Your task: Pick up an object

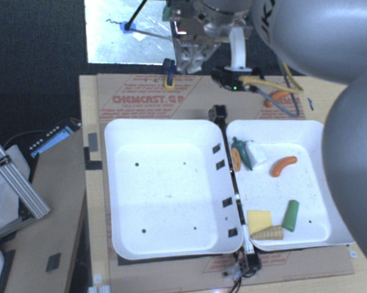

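Observation:
The right white bin point(313, 168) holds several small items: an orange sausage point(284, 165), a green cylinder point(290, 215), a yellow block point(259, 219) with a tan ridged piece point(267, 233) at its front, and an orange and green piece point(239, 156) against the left wall. The left white bin point(122, 193) lies beside it. My gripper point(190, 57) hangs high near the top of the view, over the cardboard behind the bins and apart from every item. I see nothing hanging below it.
Brown cardboard point(140, 99) lies under both bins. A blue and yellow clamp point(168, 74) sits at its back edge, with an orange item and cables point(280, 96) behind the right bin. The grey arm point(345, 137) covers the right side. An aluminium rail point(16, 185) stands at left.

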Action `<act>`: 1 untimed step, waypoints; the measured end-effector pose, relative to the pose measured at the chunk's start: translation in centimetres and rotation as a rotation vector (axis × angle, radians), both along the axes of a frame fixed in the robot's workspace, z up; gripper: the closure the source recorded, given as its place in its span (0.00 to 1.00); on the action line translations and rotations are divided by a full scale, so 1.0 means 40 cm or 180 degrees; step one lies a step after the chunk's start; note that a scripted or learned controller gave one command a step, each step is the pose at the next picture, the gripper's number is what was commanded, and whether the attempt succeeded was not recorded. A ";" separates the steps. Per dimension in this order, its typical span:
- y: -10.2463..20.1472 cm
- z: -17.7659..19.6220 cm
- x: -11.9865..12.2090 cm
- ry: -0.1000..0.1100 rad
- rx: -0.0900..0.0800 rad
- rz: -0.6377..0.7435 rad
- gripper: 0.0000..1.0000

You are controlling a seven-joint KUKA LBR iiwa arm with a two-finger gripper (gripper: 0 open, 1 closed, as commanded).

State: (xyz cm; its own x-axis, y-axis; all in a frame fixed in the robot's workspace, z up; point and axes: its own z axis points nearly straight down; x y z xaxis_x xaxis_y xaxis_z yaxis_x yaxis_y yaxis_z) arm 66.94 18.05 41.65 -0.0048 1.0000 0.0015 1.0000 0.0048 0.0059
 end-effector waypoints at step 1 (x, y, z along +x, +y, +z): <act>0.077 0.058 -0.002 0.0002 0.0002 0.0005 1.00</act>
